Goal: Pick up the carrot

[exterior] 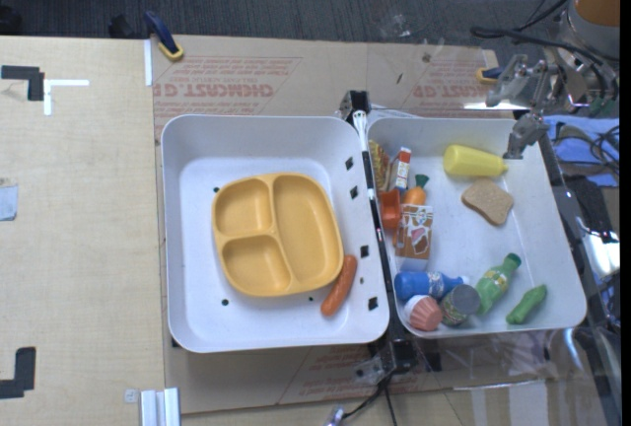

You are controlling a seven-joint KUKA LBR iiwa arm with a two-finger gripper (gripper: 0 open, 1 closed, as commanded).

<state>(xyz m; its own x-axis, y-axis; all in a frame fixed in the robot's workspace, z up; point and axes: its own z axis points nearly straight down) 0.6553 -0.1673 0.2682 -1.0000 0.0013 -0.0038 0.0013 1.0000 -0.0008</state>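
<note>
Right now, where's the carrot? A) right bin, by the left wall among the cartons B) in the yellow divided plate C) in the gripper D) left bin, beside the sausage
A: the carrot lies in the right bin, between the cartons near the left wall.

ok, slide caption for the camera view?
Gripper at right bin's far edge; carrot lies among toy food.

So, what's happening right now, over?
Gripper above right bin's far edge, holding nothing. Carrot at bin's left wall, untouched, crowded by cartons.
</note>
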